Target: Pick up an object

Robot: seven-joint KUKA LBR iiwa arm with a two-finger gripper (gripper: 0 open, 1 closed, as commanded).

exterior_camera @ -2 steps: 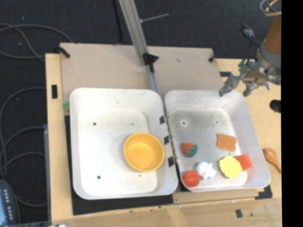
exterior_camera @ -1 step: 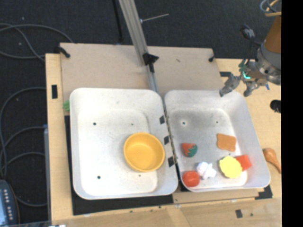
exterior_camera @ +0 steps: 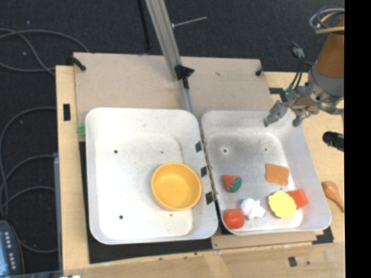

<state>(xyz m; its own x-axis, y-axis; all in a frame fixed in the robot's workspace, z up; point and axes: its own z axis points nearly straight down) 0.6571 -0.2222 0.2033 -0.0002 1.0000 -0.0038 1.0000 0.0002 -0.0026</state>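
Note:
My gripper [exterior_camera: 286,116] hangs over the far right corner of the right bin [exterior_camera: 243,133], its two fingers spread apart and open with nothing between them. Well in front of it, the bin's near end holds small items: an orange block [exterior_camera: 277,174], a red and green strawberry-like piece [exterior_camera: 232,183], a yellow disc [exterior_camera: 282,205], a red piece [exterior_camera: 298,198] behind the disc, a white lump [exterior_camera: 251,208] and a red ball [exterior_camera: 234,218]. A yellow bowl [exterior_camera: 175,186] sits upright in the left bin [exterior_camera: 116,138].
A slanted aluminium post [exterior_camera: 165,33] rises from behind the bins' seam. A small orange object [exterior_camera: 332,193] lies on the bench right of the right bin. Cables trail over the dark floor at left.

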